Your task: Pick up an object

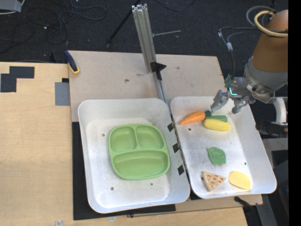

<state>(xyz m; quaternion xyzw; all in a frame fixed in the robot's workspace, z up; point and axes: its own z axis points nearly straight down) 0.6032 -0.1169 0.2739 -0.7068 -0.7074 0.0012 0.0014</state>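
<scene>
The right bin [256, 140] holds an orange carrot [193, 117], a yellow corn cob with green husk [217, 123], a green leafy piece [217, 155], a pizza slice [213, 180] and a yellow oval piece [240, 180]. My gripper [228, 102] hangs open above the bin's far edge, just behind the corn cob, with nothing between its fingers.
The left bin [94, 173] bears a green divided plate [139, 151]. An aluminium post [146, 36] rises behind the bins. Black clips [175, 147] sit along the seam between the bins. A wooden tabletop [33, 140] lies to the left.
</scene>
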